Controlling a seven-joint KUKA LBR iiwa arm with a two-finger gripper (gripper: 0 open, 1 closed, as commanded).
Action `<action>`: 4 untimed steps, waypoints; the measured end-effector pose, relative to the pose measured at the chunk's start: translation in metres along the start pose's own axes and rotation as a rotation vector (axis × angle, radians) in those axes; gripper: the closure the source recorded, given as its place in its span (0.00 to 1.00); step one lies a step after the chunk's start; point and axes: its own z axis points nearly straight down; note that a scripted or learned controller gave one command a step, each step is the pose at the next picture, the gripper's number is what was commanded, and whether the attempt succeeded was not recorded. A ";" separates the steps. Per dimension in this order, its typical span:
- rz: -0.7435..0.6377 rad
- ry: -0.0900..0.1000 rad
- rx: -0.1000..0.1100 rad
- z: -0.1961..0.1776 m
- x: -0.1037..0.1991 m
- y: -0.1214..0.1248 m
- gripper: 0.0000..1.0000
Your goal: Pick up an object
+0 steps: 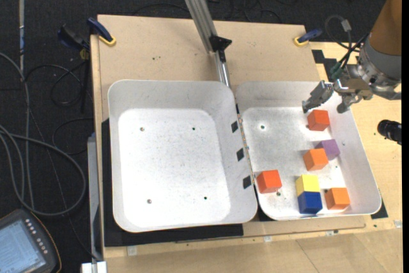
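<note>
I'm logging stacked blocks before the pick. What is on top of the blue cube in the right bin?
A yellow cube sits on or directly behind the blue cube, hiding its far edge; from this slanted view I cannot tell which.

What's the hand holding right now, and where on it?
Nothing. The hand sits open above the right bin, its fingers spread just above an orange block, not around it.

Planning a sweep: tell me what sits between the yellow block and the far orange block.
The camera view shows another orange block between the yellow block and the far orange block.
</note>
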 end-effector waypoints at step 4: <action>0.002 0.000 0.000 0.148 -0.003 -0.008 0.00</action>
